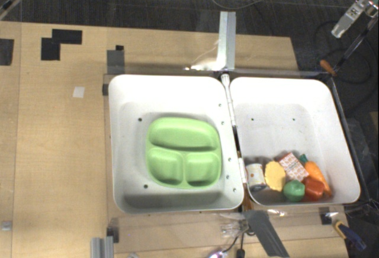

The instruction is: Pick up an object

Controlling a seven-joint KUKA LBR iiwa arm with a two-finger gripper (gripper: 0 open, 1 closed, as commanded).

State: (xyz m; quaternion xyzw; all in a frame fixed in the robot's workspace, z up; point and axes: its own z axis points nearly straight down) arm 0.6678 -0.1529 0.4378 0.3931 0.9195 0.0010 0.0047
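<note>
- Camera view, from above: the left bin holds a green divided tray, lying flat in its middle.
- Small items crowd the right bin's near corner: a little can, yellow piece, checkered packet, green ball, orange carrot.

Even, bright overhead light; white bins glare slightly, edges perhaps a little soft.

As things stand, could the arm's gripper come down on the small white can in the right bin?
Probably yes. The small white can is uncovered from above, but it sits against the right bin's left wall, with the yellow round toy close beside it, leaving tight finger room.
</note>
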